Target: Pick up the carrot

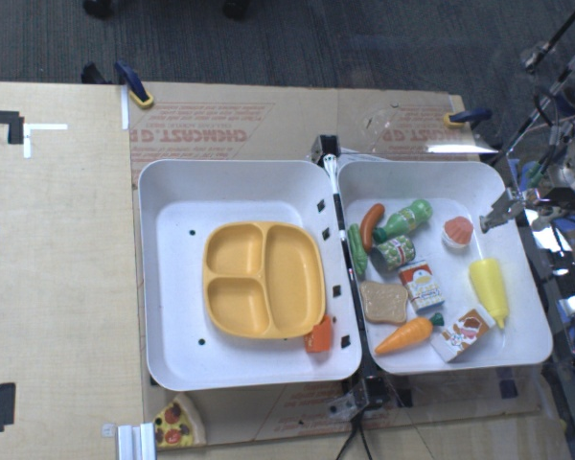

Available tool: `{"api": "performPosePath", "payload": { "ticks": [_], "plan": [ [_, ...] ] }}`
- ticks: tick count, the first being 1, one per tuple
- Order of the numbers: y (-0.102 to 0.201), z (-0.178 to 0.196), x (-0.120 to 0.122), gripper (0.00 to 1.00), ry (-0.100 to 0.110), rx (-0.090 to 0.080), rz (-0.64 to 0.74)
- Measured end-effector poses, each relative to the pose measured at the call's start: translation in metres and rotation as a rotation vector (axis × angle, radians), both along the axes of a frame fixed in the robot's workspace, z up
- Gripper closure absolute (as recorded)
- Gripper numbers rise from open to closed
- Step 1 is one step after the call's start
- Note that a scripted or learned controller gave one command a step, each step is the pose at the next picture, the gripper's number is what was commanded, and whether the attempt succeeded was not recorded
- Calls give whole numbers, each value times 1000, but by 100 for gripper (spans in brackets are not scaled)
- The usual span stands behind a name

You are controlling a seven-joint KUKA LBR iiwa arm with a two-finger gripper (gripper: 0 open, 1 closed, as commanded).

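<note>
The left bin (163, 286) holds a yellow divided plate (265, 280) with a small orange piece (319, 337) at its corner. In the right bin (517, 343), the carrot (403, 335) lies near the front, just below the bread slice (384, 302). The approach has barely begun: the gripper (503, 211) sits at the bin's right rim, well apart from the carrot. Its outline blurs into cabling, so whether it is open I cannot tell. Next it must travel left and forward, then descend.
</note>
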State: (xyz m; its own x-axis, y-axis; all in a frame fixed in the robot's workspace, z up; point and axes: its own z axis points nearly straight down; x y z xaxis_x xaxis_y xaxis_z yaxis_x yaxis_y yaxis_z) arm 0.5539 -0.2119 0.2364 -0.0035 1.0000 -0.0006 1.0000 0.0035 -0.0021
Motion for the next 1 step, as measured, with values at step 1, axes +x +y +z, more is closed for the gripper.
{"api": "performPosePath", "payload": {
  "ticks": [1],
  "plan": [
    [-11, 102, -74, 0, -4, -3, 192]
  ]
}}
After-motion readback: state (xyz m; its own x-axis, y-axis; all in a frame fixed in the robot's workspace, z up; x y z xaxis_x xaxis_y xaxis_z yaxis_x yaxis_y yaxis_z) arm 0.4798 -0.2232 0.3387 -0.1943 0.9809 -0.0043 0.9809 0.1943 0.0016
